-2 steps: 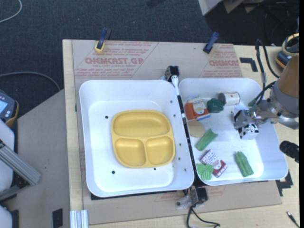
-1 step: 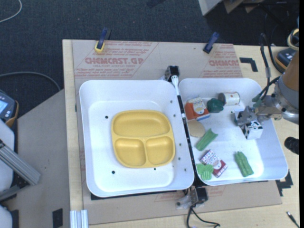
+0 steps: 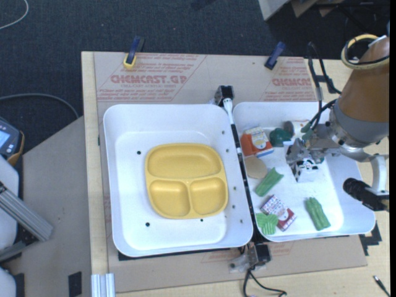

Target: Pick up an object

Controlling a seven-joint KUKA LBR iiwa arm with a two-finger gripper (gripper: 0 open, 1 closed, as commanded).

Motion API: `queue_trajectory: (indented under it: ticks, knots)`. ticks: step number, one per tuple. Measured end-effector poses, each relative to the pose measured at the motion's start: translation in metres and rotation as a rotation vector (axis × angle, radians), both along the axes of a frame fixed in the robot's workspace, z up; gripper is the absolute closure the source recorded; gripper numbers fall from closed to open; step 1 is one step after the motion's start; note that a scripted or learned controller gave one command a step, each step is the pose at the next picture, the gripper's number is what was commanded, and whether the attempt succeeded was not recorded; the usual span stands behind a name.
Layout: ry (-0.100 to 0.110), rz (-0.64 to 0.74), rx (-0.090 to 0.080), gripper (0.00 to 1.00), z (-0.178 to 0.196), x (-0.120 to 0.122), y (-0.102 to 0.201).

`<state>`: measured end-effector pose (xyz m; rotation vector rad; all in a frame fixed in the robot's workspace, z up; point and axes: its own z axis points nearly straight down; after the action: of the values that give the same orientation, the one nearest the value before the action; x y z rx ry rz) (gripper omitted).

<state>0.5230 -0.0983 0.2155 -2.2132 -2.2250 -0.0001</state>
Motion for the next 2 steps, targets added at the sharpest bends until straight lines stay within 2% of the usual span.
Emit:
queue_trajectory:
  ticks: [1, 2]
  knots:
    - [0.001, 0.001, 0.001, 1.0, -0.008, 0.009, 0.054]
    - [-0.006, 0.002, 0.0, 1.0, 0.009, 0.018, 0.109]
